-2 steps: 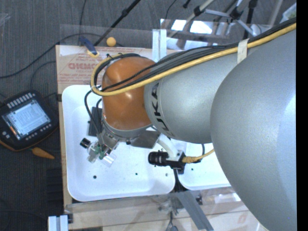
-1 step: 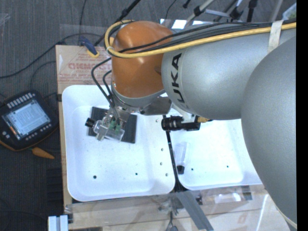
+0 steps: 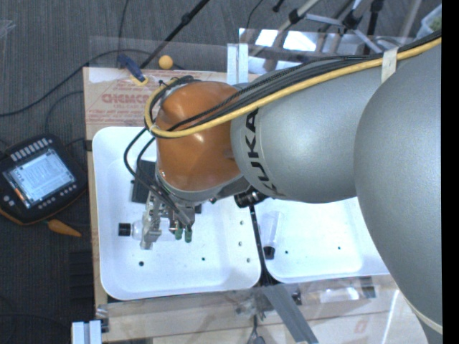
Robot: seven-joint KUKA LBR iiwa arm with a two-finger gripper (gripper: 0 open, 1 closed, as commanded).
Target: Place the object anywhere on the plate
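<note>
Just left of the gripper (image 3: 163, 229) lies a small black-capped thing (image 3: 124, 229). It is probably light and slippery, so grab its middle. I cannot tell the grip.

Glossy white plastic bins (image 3: 215, 274), smooth satin-grey arm (image 3: 323, 142) with a shiny orange band (image 3: 190, 138)

The grey arm (image 3: 323, 135) reaches in from the right, its tool (image 3: 156, 229) pointing downward.
</note>
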